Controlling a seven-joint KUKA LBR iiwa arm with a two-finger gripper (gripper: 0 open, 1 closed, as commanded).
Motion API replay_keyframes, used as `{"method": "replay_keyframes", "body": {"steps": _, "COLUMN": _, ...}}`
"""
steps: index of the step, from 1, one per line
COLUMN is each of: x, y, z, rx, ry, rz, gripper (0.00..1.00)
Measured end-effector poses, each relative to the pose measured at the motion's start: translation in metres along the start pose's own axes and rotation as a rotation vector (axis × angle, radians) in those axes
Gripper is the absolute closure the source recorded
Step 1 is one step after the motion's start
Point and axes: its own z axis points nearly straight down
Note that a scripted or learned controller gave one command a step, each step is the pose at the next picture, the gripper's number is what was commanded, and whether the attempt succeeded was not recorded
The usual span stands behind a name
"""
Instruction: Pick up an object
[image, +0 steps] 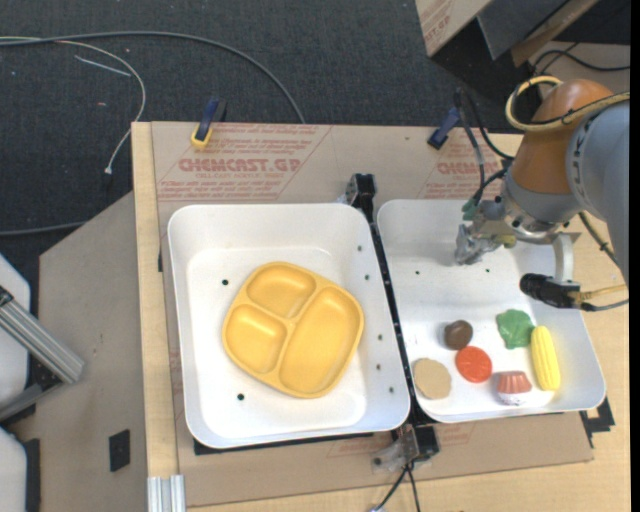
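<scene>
1. The surface (250, 165) is a brown board bearing two white bins side by side, with blue clamps at its far edge.
2. The left bin (190, 330) holds a yellow divided plate (292, 328), lying flat near its middle.
3. The right bin (420, 230) holds the small things, all gathered along its near side; its far half is bare.
4. The arm (560, 150) reaches over the right bin's far part; the gripper (472, 245) hangs there, well apart from the food items; whether it is wide or narrow I cannot tell.
5. Yellow corn cob (546, 357) lies at the right; green leafy piece (515, 327) just beside it.
6. Tan round cookie (432, 378); red tomato (474, 364); pink cupcake (512, 385); brown ball (458, 333), smallest.
</scene>
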Motion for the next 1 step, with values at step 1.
{"method": "replay_keyframes", "body": {"steps": 1, "x": -0.0073, "y": -0.0032, "z": -0.0598, "rx": -0.004, "ry": -0.003, "rz": 0.001, "gripper": 1.00}}
